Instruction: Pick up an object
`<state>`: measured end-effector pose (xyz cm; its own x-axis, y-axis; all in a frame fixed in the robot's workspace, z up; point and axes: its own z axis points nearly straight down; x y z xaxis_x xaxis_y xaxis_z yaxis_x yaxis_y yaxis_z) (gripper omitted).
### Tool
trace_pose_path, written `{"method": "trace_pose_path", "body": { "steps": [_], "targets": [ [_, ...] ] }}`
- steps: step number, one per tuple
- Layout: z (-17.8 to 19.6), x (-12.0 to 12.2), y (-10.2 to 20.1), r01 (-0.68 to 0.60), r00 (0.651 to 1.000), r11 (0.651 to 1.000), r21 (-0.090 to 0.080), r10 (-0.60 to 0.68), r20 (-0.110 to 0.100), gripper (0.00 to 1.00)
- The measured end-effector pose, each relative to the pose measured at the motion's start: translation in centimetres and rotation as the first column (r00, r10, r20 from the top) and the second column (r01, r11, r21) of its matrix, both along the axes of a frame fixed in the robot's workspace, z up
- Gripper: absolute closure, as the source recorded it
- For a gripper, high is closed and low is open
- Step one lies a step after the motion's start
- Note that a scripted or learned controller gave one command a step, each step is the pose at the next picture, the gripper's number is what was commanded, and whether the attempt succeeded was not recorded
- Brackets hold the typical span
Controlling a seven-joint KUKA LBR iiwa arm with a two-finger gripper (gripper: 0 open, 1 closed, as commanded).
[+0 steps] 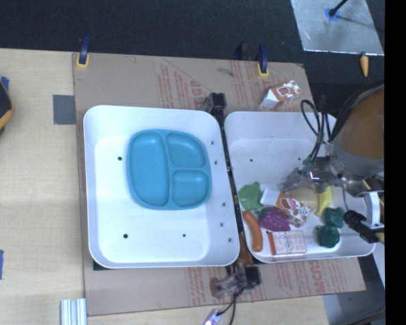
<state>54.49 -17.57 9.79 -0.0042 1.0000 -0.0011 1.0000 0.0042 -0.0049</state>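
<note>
jaws (pixel 299 179): parked low in the right bin, state can't be told tbh
toys: piled just beside them – orange packet (pixel 292 208), purple grapes (pixel 274 219), hot dog (pixel 253 231)
left bin (pixel 101 181): taken up by a blue divided plate (pixel 168 168)

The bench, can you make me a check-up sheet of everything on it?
Surface: brown cardboard sheet on a wooden bench, bearing a left bin and a right bin side by side.
Job's things: toy food heaped in the right bin's near corner: green leaf, purple piece, orange sausage, yellow piece, two dark green pieces, small carton, flat packet.
Clutter: blue plate in the left bin; small carton on the cardboard behind the right bin.
End effector: low over the toy heap; grip unclear.
Cables: black cable looping over the right bin.
Surroundings: clamps on the cardboard's far edge, dark floor.
</note>
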Motion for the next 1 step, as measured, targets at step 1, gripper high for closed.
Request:
{"method": "trace_pose_path", "body": {
  "steps": [1],
  "targets": [
    [1.11,0.09,-0.1,-0.004,1.0,1.0,-0.002,0.004,0.001,1.0]
  ]
}}
